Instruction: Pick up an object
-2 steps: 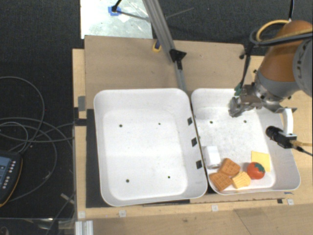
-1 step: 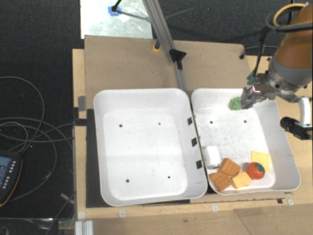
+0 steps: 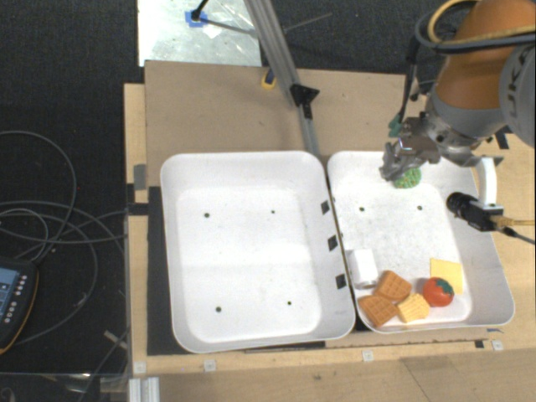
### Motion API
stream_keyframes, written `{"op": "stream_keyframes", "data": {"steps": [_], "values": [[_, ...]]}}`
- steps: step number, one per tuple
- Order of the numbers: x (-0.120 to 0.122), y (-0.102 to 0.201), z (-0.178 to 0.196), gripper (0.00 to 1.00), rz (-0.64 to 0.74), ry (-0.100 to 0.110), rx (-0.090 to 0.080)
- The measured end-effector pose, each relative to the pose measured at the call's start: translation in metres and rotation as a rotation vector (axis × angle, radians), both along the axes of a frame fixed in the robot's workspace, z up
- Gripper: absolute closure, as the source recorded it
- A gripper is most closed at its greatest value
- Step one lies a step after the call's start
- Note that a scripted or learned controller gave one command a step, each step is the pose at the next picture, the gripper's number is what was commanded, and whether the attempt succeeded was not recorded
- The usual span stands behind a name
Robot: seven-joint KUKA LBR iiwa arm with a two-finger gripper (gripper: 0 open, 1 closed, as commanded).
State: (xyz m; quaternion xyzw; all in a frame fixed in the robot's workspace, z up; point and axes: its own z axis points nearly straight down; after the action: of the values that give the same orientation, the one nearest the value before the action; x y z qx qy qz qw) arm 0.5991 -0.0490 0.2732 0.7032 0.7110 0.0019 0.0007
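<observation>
Well, no brand or writing can be read on anything here. The brown bench (image 3: 218, 115) stands on dark carpet, with black cables (image 3: 50, 216) looping over the floor at the left and a dark handset (image 3: 12, 296) at the near left edge. A pale sheet (image 3: 180, 23) with a scrap of blue tape lies on the floor at the far side, and a grey pole (image 3: 280, 53) slants down from there toward the seam between the bins.

The left bin (image 3: 251, 249) is the larger white shape. The right bin (image 3: 402, 233) has its things gathered at the near edge: a white block (image 3: 363, 266), two brown waffle-like pieces (image 3: 387, 296), a yellow cracker (image 3: 413, 308), a red tomato (image 3: 437, 291) and a yellow wedge (image 3: 447, 271).

The arm (image 3: 481, 65) comes in from the far right, its orange band uppermost. The gripper (image 3: 400, 164) is low over the far part of the right bin, right on a small green thing (image 3: 409, 178) that peeks out beneath it. I cannot tell how the gripper is set, or whether it has the green thing. A black cylinder (image 3: 469, 209) juts over the bin's right rim.
</observation>
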Motion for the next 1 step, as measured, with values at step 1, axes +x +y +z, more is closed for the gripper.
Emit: {"op": "stream_keyframes", "data": {"steps": [1], "values": [[0.0028,0.0507,0.0009,1.00,0.000,0.001,0.000]]}}
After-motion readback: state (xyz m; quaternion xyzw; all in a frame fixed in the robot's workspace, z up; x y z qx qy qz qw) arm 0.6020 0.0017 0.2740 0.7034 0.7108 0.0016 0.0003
